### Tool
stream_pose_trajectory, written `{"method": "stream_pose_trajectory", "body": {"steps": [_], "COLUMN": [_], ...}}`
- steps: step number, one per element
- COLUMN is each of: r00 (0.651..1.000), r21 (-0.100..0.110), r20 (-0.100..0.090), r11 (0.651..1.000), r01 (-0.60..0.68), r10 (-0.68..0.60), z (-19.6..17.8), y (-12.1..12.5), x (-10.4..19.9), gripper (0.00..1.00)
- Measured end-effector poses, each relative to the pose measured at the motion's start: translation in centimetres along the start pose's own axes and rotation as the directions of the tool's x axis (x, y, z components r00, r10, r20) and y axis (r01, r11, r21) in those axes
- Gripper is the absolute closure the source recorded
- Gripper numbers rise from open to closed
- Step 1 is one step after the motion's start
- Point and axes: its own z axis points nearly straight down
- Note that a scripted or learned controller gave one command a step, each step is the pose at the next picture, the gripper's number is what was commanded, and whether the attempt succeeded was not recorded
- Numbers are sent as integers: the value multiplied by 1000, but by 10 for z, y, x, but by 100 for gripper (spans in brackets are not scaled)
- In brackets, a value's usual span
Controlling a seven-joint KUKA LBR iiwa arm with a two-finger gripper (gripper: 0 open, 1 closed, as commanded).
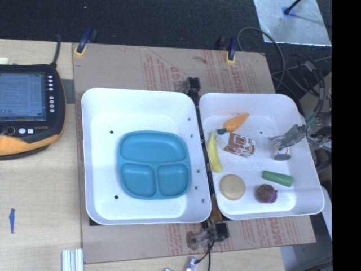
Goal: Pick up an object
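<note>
The right bin [304,203] holds several small objects. An orange carrot [237,121] lies at the back, with a brown and white packet [240,145] just in front of it. A yellow banana [214,153] lies along the left wall. At the front are a round beige bun [232,187], a green cucumber [277,178] and a dark purple fruit [266,193]. My grey gripper [284,144] comes in from the right edge and sits low over the bin's right part. It is just behind the cucumber and to the right of the packet.
The left bin [96,151] holds a blue divided plate [154,164]. A tablet-like pendant [25,103] lies on the bench at far left. Cables and metal parts [316,131] crowd the right bin's right edge. Clamps [230,51] hold the cardboard at the back.
</note>
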Motion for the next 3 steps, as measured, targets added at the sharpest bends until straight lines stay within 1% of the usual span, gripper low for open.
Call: {"method": "stream_pose_trajectory", "body": {"steps": [1,2,3], "r00": [1000,1000,1000], "r21": [3,1,32], "r20": [-1,0,-2], "r11": [1000,1000,999], "r01": [0,2,2], "r10": [0,-2,-2], "z": [134,179,180], "y": [-19,57,119], "x": [-32,13,40], "gripper": [0,0,0]}}
